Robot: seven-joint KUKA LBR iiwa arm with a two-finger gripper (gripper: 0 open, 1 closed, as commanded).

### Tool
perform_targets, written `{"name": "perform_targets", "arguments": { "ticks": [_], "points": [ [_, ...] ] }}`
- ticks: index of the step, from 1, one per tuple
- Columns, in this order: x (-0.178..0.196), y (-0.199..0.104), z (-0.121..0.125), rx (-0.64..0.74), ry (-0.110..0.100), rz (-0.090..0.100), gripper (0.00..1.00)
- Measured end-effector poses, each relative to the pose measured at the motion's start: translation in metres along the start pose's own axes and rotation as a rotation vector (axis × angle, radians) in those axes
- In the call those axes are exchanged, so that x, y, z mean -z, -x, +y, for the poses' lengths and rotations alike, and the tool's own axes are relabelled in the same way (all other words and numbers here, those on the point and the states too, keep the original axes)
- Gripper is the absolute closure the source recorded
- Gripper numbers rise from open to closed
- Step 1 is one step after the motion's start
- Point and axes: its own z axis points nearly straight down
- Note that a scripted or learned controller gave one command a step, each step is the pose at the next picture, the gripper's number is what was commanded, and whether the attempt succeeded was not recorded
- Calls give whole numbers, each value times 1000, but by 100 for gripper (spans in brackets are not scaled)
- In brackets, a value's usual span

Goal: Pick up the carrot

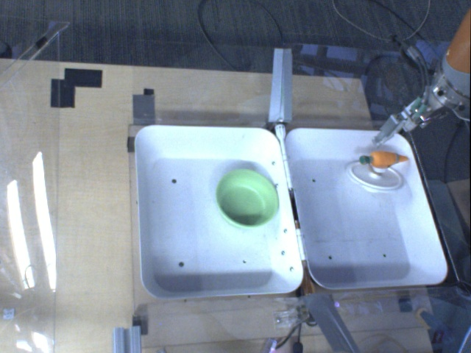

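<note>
Small orange carrot (385, 159) lying on a flat white lid (377, 175) near the right white bin's (368, 263) far rim, claw (388, 131) poised just above (grip state unclear), round green bowl (248, 197) in the left bin (176, 263).

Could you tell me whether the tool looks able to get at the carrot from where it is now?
Probably yes: the tool hangs just above the carrot, which lies exposed on a small white dish with nothing between them.
</note>
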Motion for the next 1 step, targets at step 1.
{"name": "perform_targets", "arguments": {
  "ticks": [1],
  "points": [
    [-71,27,9,279,-1,2,0]
  ]
}}
